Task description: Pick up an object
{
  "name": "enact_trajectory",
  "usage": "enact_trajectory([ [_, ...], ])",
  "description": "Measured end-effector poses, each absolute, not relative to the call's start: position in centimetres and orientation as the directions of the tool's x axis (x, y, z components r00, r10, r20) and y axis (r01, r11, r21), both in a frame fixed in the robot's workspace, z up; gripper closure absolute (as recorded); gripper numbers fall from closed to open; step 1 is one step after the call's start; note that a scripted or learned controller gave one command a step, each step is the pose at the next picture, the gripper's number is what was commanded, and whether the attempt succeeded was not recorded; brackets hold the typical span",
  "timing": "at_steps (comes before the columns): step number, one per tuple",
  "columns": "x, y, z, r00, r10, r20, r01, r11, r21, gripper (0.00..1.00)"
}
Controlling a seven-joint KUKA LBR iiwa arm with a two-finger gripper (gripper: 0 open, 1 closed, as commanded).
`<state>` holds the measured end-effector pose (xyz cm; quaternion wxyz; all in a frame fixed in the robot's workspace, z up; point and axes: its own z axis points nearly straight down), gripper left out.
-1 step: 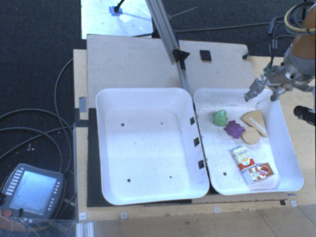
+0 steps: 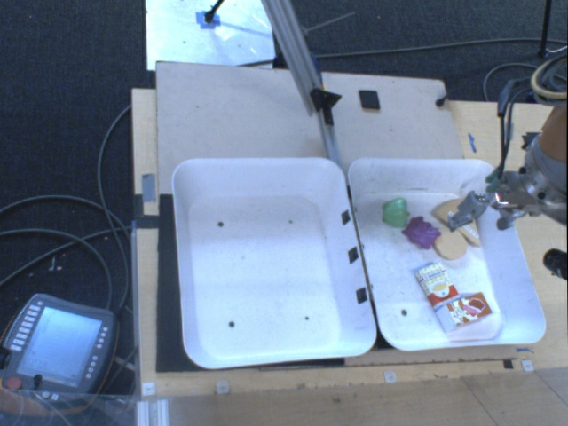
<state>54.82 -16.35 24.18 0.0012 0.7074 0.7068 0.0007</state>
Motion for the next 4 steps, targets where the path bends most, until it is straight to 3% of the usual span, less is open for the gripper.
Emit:
enact_trajectory([
  [1, 53.6, -15.9, 27.1, -0.038, 0.999, -0.001, 0.999, 0.038, 0.003, 0.00],
  [2, 50.0, -17.9, 33.9, -0.055, 0.998, -0.002, 0.998, 0.055, 0.007, 0.00],
  [3, 50.0, -19.9, 18.5, 0.001, 1.000, 0.001, 1.000, -0.001, -0.006, 0.00],
  [4, 48.2, -17.9, 28.3, -0.002, 1.000, -0.002, 1.000, 0.002, 0.008, 0.00],
])
